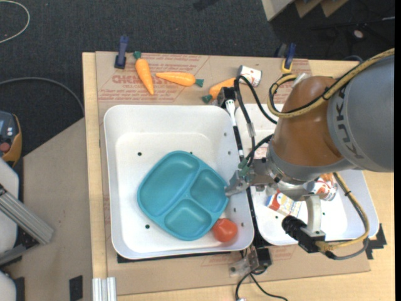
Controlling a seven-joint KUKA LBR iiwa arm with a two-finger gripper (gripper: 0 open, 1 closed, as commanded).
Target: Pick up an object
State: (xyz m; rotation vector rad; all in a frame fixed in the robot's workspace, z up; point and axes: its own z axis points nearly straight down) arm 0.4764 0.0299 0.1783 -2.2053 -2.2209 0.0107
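While hand point(237, 184) touches teal tray point(182, 194) right rim, tomato point(225, 230) below.

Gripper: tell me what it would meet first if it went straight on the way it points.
Probably the teal divided plate: the gripper sits at the plate's right rim in the left bin, aimed down-left. Depth is unclear, so it may be above it.

The divided tray point(182, 194) lies in the left bin point(125, 130), toward its near right part. A tomato point(225, 230) sits just beside the tray's near right corner. Two carrots point(145, 75) lie on the bench behind the tray, outside the bin. A carton point(285, 202) lies right of the tray, in the right bin point(357, 231).
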